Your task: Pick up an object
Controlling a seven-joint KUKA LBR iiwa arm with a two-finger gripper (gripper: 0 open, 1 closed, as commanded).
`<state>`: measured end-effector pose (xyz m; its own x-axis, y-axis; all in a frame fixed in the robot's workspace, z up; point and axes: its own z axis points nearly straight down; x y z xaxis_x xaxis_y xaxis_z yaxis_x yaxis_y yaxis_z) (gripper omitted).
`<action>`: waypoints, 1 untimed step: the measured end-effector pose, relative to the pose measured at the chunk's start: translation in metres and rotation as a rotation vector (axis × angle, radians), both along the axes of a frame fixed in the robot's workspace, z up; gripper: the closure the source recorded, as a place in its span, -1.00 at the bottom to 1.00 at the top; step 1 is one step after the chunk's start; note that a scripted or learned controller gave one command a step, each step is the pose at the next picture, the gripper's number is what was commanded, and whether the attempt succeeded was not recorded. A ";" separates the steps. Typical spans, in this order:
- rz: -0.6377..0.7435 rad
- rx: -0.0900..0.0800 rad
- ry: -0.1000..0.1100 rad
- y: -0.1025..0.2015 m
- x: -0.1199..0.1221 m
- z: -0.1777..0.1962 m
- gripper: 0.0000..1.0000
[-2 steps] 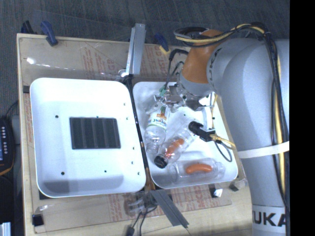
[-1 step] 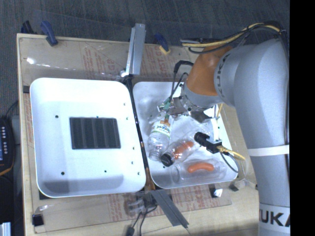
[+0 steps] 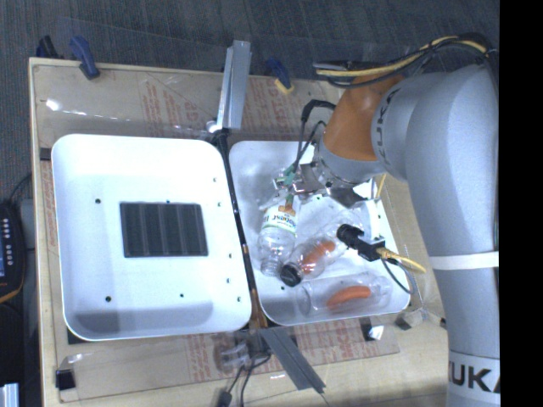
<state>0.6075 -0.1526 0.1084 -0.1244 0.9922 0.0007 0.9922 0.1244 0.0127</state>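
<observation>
Arm [image 3: 441, 159] over rt bin [image 3: 242, 193], gripper [image 3: 299, 179] at bottle [image 3: 278, 231] neck, bottle upright-diagonal, jaw state unclear

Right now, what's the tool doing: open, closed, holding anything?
Tool: cannot be told; it sits low in the right white bin above the clear plastic bottle.

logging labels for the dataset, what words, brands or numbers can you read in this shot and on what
"UKA": white letters on the grey arm's base, cut off at the picture's edge.
Clear plastic bottle in the right bin: its label carries print, too small to read.
Bench surface: faint red print, too blurred to read.
</observation>
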 end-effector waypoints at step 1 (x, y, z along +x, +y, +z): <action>0.110 -0.003 0.015 0.035 0.020 0.083 1.00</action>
